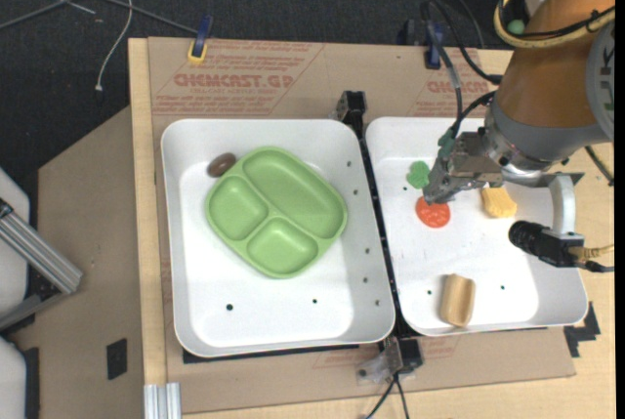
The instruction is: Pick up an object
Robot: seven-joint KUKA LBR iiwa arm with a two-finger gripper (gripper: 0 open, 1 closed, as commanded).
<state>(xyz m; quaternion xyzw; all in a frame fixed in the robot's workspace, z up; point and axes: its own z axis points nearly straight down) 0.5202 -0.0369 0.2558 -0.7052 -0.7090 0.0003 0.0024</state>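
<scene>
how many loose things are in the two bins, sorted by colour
green: 2, the divided plate in the left bin and a small piece in the right bin
brown: 1, a small lump by the plate
red: 1, a round piece under the gripper
yellow: 1, a block
tan: 1, a roll
total: 6

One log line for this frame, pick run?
phase: reach | gripper over red object in right bin | grasp: unconfirmed | green tray in left bin
</scene>
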